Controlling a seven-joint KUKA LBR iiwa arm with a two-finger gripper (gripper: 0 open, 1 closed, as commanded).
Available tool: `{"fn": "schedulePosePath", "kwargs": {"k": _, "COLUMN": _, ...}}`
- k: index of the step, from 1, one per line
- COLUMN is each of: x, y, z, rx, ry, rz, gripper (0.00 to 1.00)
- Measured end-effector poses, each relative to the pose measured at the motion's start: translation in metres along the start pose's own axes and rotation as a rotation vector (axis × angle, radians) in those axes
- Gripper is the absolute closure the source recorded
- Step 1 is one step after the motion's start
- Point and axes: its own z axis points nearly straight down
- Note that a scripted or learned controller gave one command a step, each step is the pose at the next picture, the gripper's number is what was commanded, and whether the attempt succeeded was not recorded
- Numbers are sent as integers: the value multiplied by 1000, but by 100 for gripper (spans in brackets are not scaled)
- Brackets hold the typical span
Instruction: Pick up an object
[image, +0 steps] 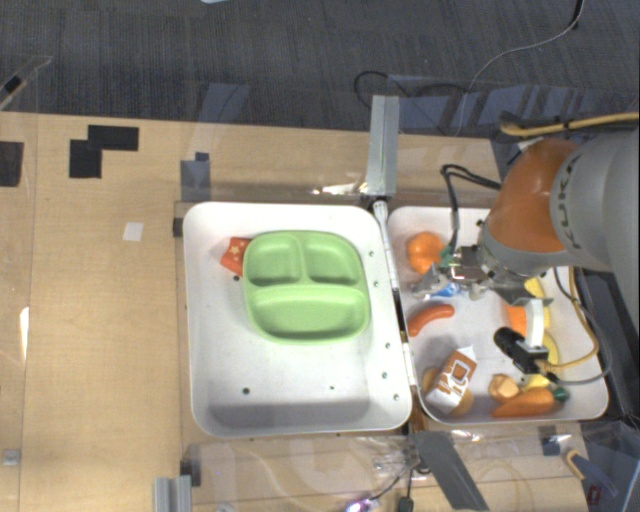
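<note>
My gripper (440, 283) is low in the right bin (590, 405), reaching in from the right with its tip toward the bin's left side. It sits between an orange ball-shaped fruit (423, 249) just above it and a red sausage-shaped piece (430, 318) just below it. A small blue bit (448, 293) shows right at the tip; whether it is held is unclear. Nearer the front lie a brown carton (452, 380), a small tan block (503, 384) and an orange carrot (522, 403).
The left bin (215, 400) holds a green divided plate (305, 285) with a small red item (234, 256) at its left edge. A yellow piece (537, 289) and an orange-and-white piece (527, 320) lie under the arm. A metal divider post (383, 150) stands between the bins.
</note>
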Motion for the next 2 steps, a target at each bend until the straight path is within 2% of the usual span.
{"fn": "schedulePosePath", "kwargs": {"k": 1, "x": 2, "y": 48, "z": 13, "rx": 22, "ry": -5, "rz": 108, "gripper": 0}}
{"fn": "schedulePosePath", "kwargs": {"k": 2, "x": -9, "y": 25, "z": -47, "rx": 31, "ry": -4, "rz": 76, "gripper": 0}}
